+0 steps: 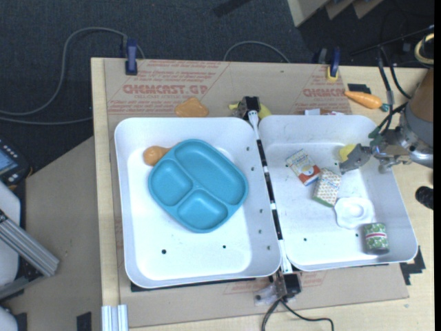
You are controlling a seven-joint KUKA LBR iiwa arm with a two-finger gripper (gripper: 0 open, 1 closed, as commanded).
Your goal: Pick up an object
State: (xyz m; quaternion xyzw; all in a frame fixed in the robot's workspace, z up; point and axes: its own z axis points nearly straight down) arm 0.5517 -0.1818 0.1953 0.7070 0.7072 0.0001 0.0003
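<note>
Gripper [358, 157] over right bin [310, 250] — grip state unclear, green-white packet [327, 188] just below-left, apart

A robotics lab: clamped bench board [207, 81], trailing cables [83, 40], white bins [200, 264]

One camera sits fixed above the bench [207, 81], looking down at a slant. Both bins fill mid-frame: left bin [138, 247], right bin [310, 247]. The arm [422, 126] enters at right edge.
</note>
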